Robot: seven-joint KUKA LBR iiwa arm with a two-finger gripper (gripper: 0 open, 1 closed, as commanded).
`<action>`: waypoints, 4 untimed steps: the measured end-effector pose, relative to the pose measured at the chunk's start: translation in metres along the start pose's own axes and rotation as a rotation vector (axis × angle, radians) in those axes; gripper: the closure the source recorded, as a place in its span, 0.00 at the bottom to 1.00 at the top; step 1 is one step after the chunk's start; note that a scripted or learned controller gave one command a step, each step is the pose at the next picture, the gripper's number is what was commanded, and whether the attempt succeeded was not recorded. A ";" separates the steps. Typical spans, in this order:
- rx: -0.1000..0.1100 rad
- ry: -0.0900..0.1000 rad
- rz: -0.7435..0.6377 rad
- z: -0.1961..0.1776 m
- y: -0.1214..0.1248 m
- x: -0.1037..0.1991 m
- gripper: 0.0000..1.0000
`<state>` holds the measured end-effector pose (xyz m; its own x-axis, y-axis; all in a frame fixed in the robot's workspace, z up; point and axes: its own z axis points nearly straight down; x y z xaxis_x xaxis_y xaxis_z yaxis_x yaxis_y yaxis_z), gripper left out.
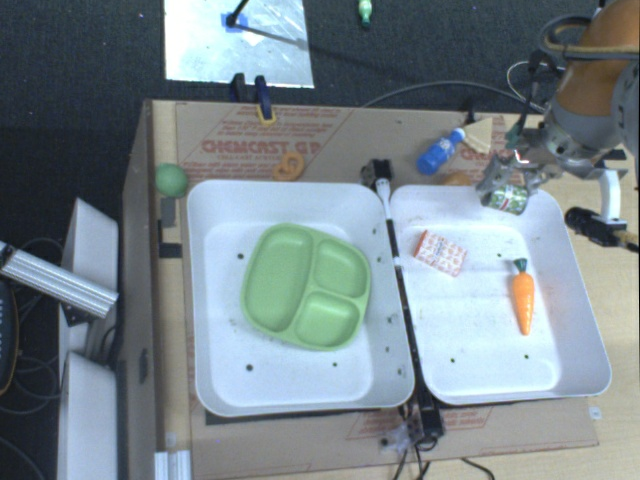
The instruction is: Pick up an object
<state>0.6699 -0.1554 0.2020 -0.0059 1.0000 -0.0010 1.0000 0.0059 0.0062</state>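
Note:
My gripper (515,180) hangs over the far edge of the right bin (570,368), below the grey wrist and orange band. Directly under it is a small green-and-silver can (508,200), at or touching the gripper's tip; whether it is gripped is unclear. An orange carrot (523,301) with a green top lies at the bin's right side. A red-and-white packet (440,253) lies near the bin's far left. In the left bin (215,368) rests a green divided plate (305,286).
Behind the bins a blue bottle (440,154) lies on the cardboard, along with an orange ring (289,165) and a blue-and-yellow clamp (262,96). A green ball (171,179) sits at the left bin's far corner. Cables run behind the arm.

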 end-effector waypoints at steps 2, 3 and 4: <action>0.002 0.001 -0.001 -0.066 -0.067 0.042 1.00; 0.005 0.001 0.000 -0.052 -0.008 0.038 1.00; 0.004 0.002 0.000 -0.055 -0.004 0.084 1.00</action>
<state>0.6650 -0.0711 0.2573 -0.0056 1.0000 0.0008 1.0000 0.0056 0.0027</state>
